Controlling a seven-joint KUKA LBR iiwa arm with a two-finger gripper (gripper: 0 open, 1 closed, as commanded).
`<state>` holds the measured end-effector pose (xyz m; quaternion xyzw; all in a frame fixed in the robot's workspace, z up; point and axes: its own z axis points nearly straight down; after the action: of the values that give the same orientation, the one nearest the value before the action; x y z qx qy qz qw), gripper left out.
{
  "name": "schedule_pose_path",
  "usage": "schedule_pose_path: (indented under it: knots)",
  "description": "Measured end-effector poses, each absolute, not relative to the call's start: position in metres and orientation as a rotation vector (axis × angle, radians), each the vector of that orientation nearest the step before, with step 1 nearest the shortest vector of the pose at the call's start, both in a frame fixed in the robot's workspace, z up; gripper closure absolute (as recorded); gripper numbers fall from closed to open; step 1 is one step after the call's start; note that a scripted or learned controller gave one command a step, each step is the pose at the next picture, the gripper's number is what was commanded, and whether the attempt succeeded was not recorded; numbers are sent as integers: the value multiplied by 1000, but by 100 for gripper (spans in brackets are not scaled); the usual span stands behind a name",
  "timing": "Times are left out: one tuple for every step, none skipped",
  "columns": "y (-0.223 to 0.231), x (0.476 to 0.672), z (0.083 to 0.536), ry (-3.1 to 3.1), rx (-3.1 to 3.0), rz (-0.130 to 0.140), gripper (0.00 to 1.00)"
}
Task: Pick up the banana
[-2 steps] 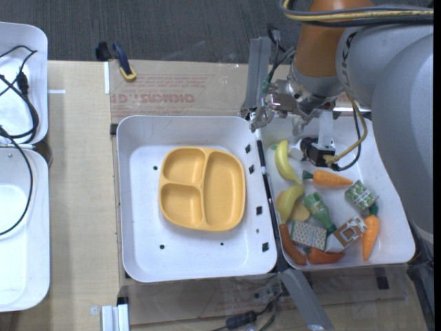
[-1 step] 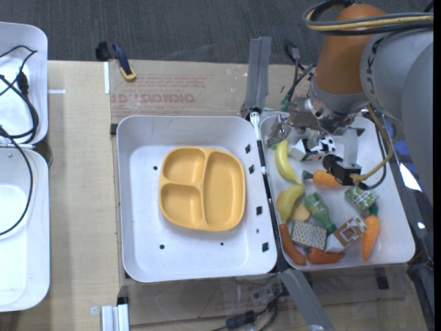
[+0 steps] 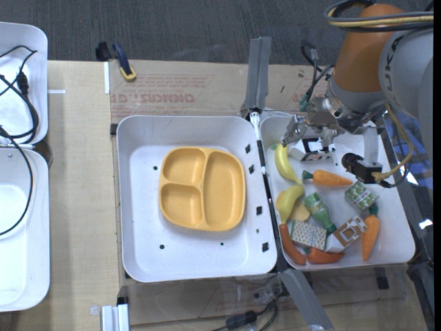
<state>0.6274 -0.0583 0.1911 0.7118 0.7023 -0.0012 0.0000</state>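
While arm reaches in from 3 o'clock, gripper (image 3: 308,135) hovers over right bin (image 3: 400,243).
Banana (image 3: 284,164) at its 7 o'clock; I can't tell finger state.

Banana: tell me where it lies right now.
The banana lies in the right bin, against its left wall near the far end, just below the gripper and left of a carrot.

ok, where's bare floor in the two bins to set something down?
Left bin: bare white floor runs all around the yellow divided plate, widest along its front and left. Right bin: crowded, with the banana, carrots and small packets covering the left and front; a small bare patch lies at the right, beside the gripper.
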Motion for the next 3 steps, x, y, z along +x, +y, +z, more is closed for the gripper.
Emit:
schedule_pose_path:
  knots:
    - [-100, 612, 92, 2258, 2187, -4, 0]
    - [-107, 644, 85, 2581, 1881, -57, 0]
    - [-112, 645, 95, 2567, 1874, -59, 100]
